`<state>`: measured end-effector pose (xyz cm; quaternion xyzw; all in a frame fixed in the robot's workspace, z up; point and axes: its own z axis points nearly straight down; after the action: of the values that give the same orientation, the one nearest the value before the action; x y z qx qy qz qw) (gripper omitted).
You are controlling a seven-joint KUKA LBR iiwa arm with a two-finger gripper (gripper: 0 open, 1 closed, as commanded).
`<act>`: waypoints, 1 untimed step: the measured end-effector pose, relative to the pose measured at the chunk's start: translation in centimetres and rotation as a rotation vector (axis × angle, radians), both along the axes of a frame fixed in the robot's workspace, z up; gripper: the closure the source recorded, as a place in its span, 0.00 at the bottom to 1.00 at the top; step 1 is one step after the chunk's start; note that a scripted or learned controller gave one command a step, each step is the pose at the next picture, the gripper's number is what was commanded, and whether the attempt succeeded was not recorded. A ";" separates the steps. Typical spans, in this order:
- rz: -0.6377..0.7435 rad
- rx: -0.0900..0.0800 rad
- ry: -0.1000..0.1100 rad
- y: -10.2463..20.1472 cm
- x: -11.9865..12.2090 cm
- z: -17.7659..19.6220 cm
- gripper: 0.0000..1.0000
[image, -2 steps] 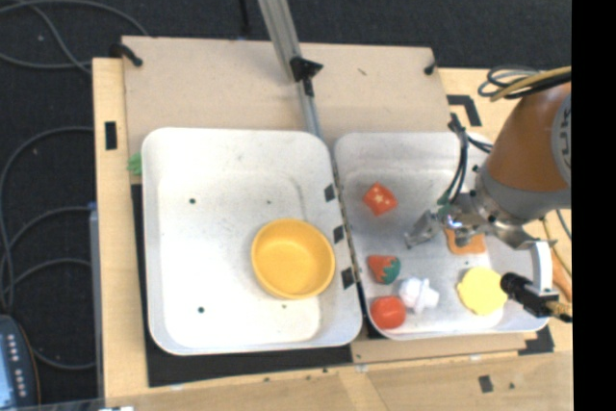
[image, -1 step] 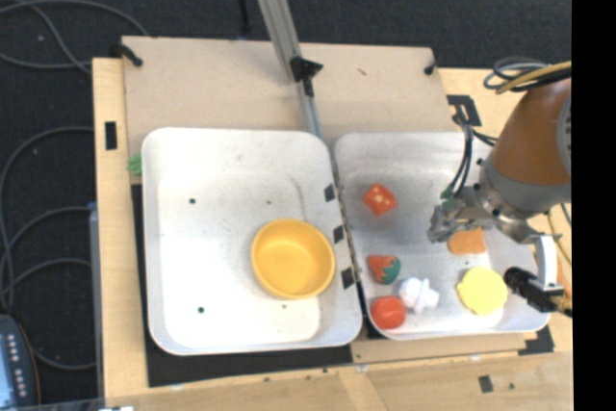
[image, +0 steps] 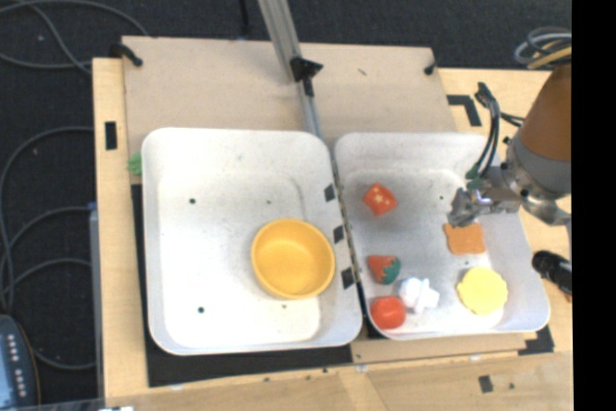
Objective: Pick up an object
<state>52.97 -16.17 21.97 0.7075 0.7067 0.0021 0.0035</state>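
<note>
Gripper over right bin, just above orange flat piece at 6 o'clock; touching or apart: cannot tell. Grip state: cannot tell. Yellow bowl in left bin.

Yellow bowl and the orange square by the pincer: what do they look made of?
Yellow bowl: looks like molded plastic, smooth with a slight sheen, uniform colour, thick rounded rim. Orange square: flat and matte, no highlights, soft edges; probably foam or sponge, though felt or card can't be ruled out at this resolution. It lies just below the pincer in the right bin.
</note>
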 end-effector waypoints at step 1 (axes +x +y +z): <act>0.004 0.002 0.005 0.0 0.1 1.0 1.00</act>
<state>53.08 -16.22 23.02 0.7061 0.7081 0.0012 0.0009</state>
